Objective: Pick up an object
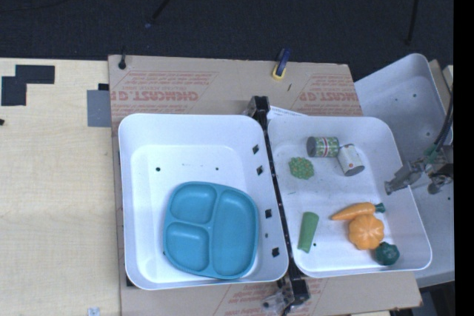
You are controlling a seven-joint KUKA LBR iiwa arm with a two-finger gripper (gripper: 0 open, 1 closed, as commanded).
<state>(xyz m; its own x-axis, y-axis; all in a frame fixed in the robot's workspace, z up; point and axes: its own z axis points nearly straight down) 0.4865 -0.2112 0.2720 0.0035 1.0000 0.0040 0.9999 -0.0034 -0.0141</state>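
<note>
The right bin (404,137) holds several small objects. A green-labelled can (323,146) lies on its side at the back, with a small silver-white can (350,159) beside it. A bumpy green ball (301,168) lies left of them. Toward the front are a green stick-shaped piece (307,231), an orange carrot (355,212), a round orange fruit (366,232) and a dark green ball (386,254). My gripper (404,177) hangs over the bin's right rim, right of the carrot and apart from every object. It holds nothing that I can see.
The left bin (148,137) holds a blue compartment plate (211,229). A black divider (268,181) runs between the bins. The grey arm link (404,89) lies over the bench's back right corner. Cardboard (192,85) lies under both bins.
</note>
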